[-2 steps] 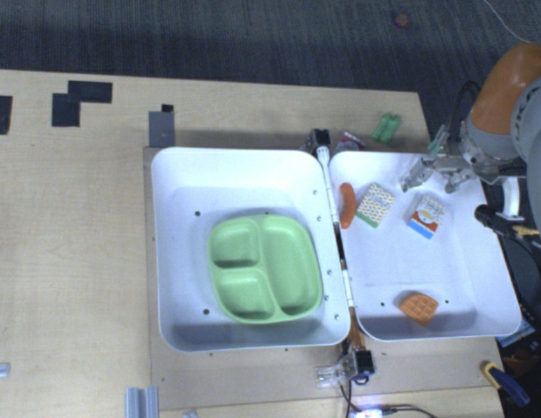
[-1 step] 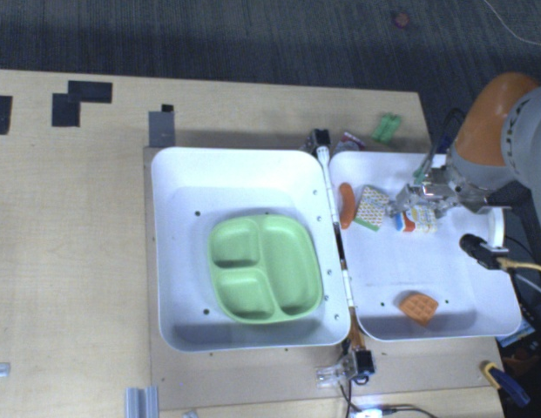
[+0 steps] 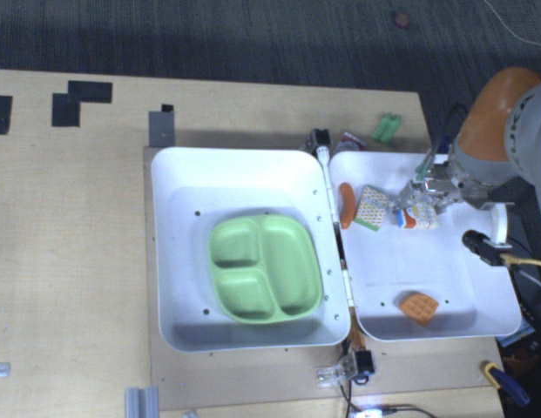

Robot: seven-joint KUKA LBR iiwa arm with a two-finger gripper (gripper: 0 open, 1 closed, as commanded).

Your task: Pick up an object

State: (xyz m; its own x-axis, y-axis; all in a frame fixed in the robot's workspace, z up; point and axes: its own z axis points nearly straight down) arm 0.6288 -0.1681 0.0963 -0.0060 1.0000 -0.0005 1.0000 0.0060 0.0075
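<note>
The waffle [image 3: 419, 307] lies near you; your gripper [image 3: 420, 200], fingers' state untellable, hovers over the small red-blue item [image 3: 404, 219].

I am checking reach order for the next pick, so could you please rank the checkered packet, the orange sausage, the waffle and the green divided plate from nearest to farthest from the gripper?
From the gripper:
1. Checkered packet, just to its left in the right bin.
2. Orange sausage, by that bin's left wall.
3. Waffle, at the bin's near edge.
4. Green divided plate, in the left bin.
</note>
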